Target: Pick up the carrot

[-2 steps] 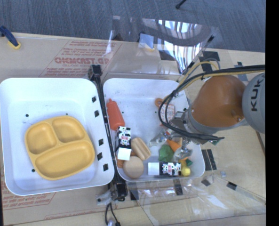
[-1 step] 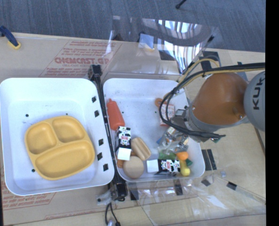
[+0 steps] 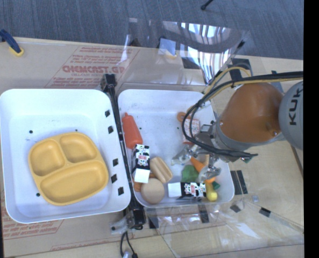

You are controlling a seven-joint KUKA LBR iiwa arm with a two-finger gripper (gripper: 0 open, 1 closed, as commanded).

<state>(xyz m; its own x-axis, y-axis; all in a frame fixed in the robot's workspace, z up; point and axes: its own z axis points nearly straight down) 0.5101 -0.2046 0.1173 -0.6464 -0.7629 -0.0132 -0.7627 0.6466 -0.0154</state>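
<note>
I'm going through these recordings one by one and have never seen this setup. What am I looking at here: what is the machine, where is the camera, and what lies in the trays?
One camera looks down at a slant on a bench with two shallow white bins. The grey and orange shape on the right is a robot arm; its gripper is low in the right bin, over a cluster of toy food. I cannot tell whether it holds anything. That bin holds the carrot along its left wall, two small milk cartons, a hot dog bun, an egg-like piece and green and orange bits by the gripper. The left bin holds a yellow divided plate. The carrot lies apart from the gripper.
</note>
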